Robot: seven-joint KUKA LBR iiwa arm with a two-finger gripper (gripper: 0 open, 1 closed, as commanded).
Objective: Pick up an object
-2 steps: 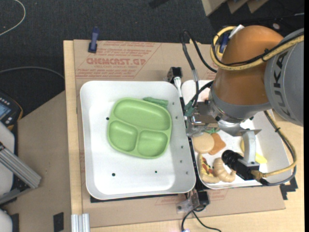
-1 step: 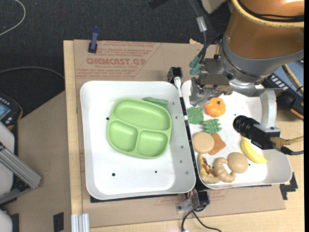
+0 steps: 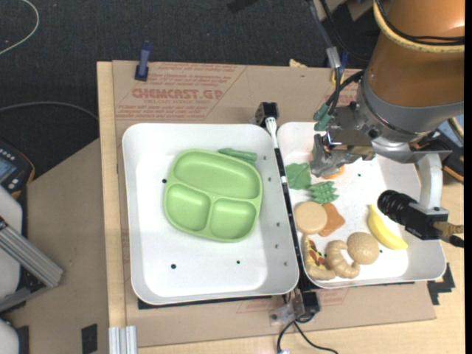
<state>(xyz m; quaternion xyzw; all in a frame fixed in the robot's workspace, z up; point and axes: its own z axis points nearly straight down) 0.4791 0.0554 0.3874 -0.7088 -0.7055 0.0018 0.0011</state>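
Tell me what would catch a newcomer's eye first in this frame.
Probably the big green plate with three compartments, alone in the left bin. Next, the arm with its orange band, coming in from the upper right, its gripper low over the right bin beside something orange. Toy food crowds that bin's near half: a banana, a mushroom and green leaves.
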